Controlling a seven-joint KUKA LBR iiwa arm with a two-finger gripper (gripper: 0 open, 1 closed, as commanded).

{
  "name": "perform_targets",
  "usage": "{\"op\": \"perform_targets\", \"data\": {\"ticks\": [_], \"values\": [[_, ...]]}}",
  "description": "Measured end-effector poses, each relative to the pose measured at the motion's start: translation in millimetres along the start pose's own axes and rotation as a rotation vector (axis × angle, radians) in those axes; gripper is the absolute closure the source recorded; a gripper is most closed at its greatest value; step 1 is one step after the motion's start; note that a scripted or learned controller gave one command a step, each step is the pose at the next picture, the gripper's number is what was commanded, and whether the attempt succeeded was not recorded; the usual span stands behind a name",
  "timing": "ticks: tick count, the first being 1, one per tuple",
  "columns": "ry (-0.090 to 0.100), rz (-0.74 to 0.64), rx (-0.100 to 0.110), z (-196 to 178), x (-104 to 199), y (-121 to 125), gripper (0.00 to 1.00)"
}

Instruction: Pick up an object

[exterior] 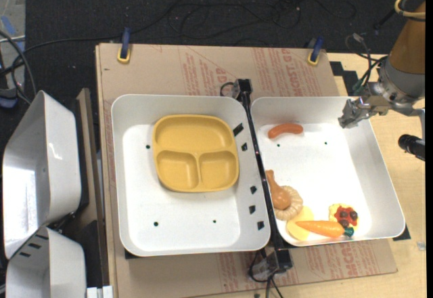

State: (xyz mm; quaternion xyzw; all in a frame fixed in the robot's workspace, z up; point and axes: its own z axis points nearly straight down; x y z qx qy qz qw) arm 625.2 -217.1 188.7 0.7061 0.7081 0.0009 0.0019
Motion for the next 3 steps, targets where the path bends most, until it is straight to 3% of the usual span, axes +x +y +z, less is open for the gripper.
{"op": "perform_targets", "data": {"ticks": [1,3], "values": [[-0.001,0.0,-0.002,-37.1,-0.1,1.5,1.0],[0.003,-0.005,0.003,-57.6,101.0,-12.5,1.0]]}}
